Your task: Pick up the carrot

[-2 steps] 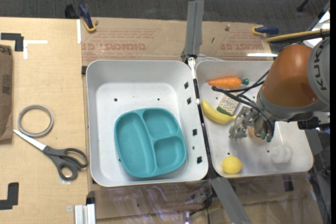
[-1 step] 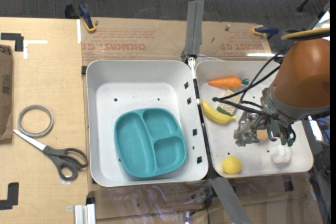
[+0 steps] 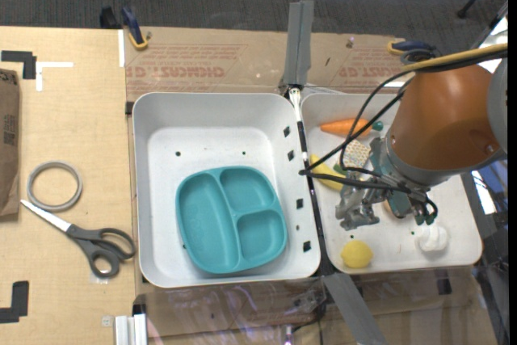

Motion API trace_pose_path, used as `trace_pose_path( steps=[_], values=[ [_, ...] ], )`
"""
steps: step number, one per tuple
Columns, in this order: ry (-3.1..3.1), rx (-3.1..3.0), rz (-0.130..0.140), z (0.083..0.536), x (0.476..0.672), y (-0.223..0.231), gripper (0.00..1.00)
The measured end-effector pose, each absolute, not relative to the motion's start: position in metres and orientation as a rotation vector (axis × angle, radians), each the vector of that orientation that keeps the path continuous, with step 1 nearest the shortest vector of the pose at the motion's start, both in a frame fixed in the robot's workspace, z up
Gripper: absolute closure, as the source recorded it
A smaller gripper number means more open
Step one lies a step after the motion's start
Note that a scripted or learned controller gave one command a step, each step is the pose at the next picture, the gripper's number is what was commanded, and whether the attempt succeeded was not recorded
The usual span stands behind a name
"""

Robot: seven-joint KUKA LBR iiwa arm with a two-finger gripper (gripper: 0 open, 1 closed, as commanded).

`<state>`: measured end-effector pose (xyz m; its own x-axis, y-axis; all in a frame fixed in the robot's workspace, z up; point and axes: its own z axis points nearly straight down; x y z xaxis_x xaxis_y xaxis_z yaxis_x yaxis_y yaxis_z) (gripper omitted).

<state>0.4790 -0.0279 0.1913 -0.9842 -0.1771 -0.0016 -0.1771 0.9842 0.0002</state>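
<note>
An orange carrot (image 3: 346, 126) lies near the back of the right bin (image 3: 380, 258), partly covered by a cable and the arm. My gripper (image 3: 357, 215) hangs low in the middle of that bin, in front of the carrot and apart from it. Its grey fingers point down toward the bin floor, just behind a yellow lemon (image 3: 356, 254). The arm's orange band (image 3: 448, 119) hides much of the bin's right part.
A teal divided plate (image 3: 233, 218) lies in the left bin (image 3: 153, 125). The right bin also holds a yellow banana-like piece (image 3: 329, 178), a perforated beige block (image 3: 358, 153) and a white object (image 3: 432, 237). Scissors (image 3: 85, 238) and a tape roll (image 3: 54, 185) lie on the bench at left.
</note>
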Motion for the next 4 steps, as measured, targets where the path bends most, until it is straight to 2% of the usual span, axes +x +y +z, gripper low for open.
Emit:
trace_pose_path(
  steps=[1,2,3,4],
  values=[
    [3.081,-0.604,0.001,0.192,0.485,0.021,1.0],
    [3.08,-0.609,0.002,0.191,0.492,0.089,1.0],
    [3.135,0.166,-0.001,0.192,0.497,0.091,1.0],
    [3.138,0.064,0.0,0.215,0.479,0.127,1.0]
  ],
)
